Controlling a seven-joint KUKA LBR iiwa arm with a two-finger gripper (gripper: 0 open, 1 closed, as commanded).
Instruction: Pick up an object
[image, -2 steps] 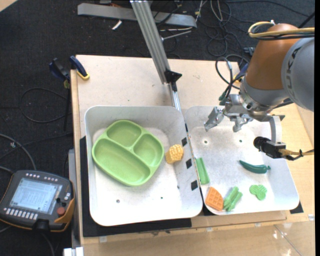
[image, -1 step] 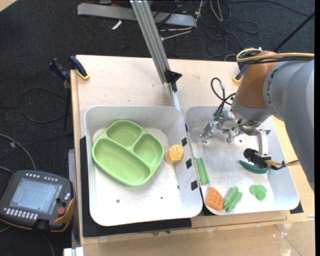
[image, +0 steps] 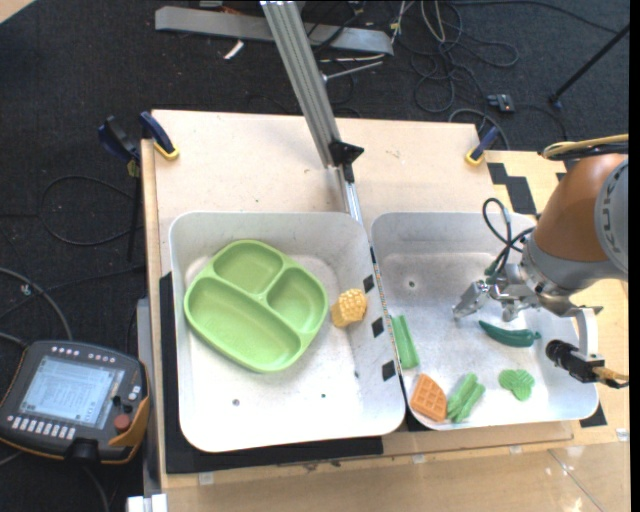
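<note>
Camera view puts the likely targets nearest you, along the right white bin's (image: 420, 235) front edge: an orange waffle-patterned wedge (image: 429, 397), a light green ridged pod (image: 464, 395) and a small green leafy piece (image: 517, 382). Behind them a dark green curved pepper-like piece (image: 510, 335) lies just under the gripper (image: 487, 298), whose fingers look spread and hold nothing. Farther left, you see a green divided plastic plate (image: 256, 303) and yellow corn piece (image: 348, 307) in the other bin.

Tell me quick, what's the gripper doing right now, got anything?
Gripper: over the right bin, above the dark green pepper; nothing visibly held, and whether it is open or closed cannot be told.
</note>
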